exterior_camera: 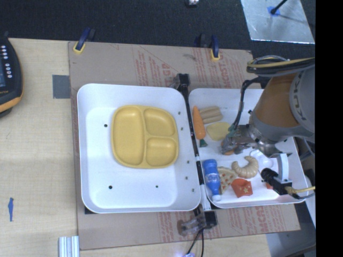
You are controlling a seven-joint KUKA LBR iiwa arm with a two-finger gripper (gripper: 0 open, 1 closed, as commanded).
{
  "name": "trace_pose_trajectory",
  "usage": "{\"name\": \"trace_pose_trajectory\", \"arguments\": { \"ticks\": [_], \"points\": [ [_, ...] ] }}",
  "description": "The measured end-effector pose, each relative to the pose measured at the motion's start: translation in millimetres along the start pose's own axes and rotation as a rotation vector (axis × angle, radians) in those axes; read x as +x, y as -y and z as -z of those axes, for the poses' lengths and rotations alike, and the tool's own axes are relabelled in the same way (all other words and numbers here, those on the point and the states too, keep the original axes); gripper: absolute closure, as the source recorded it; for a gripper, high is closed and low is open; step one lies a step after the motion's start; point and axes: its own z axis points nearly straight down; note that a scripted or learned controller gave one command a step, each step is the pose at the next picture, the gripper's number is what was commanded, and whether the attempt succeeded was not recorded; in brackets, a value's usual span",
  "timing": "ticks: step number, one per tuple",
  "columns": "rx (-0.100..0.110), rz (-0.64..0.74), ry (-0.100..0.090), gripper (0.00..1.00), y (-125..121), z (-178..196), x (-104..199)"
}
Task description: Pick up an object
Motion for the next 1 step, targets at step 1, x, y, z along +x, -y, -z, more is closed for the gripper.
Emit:
{"name": "trace_pose_trajectory", "arguments": {
  "ticks": [1],
  "points": [
    [-0.008,0.007,-0.003,1.0,-30.7,95.6,56.2]
  ]
}}
